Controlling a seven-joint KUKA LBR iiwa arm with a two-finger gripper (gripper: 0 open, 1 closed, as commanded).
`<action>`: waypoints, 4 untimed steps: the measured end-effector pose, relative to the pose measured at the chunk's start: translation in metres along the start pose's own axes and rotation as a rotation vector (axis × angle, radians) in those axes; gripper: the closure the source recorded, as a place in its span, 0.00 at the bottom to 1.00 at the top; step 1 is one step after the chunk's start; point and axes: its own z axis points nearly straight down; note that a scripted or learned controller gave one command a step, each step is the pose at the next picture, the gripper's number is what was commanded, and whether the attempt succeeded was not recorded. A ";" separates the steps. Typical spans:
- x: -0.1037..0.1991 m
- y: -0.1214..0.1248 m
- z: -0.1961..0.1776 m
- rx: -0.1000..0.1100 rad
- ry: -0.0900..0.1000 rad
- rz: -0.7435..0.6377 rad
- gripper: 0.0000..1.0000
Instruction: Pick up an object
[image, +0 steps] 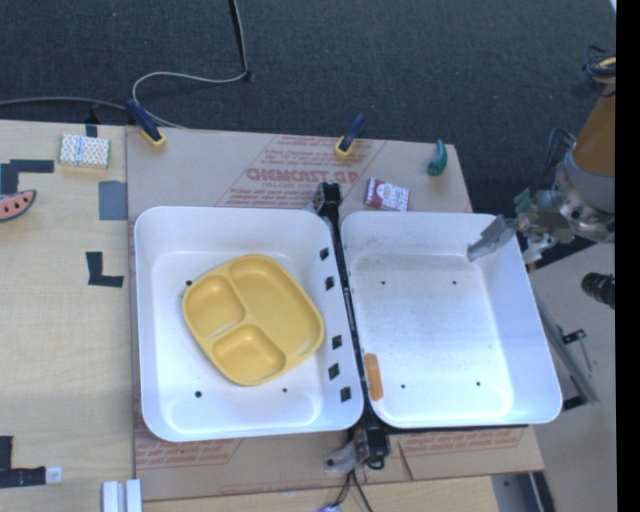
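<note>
The yellow divided plate (253, 317) looks light, rigid and smooth, probably plastic; its broad flat body offers little to pinch, so the raised rim or a compartment ridge seems the best hold. It has three compartments and rounded corners, lying flat in the left bin (160, 300). The gripper (492, 240) hovers over the right bin's (520, 380) far corner; its state cannot be told.

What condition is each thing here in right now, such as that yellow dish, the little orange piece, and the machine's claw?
Yellow three-compartment plastic plate: lying flat in the left white bin, upright, nothing in it.
Small orange stick: lying flat at the right white bin's left wall.
Grey two-finger gripper: above the right bin's far right corner, holding nothing visible.
</note>
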 end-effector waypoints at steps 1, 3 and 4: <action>0.042 0.038 0.096 0.002 0.002 -0.001 0.00; 0.054 0.077 0.150 -0.005 -0.004 -0.002 1.00; 0.054 0.077 0.140 -0.004 -0.005 -0.003 1.00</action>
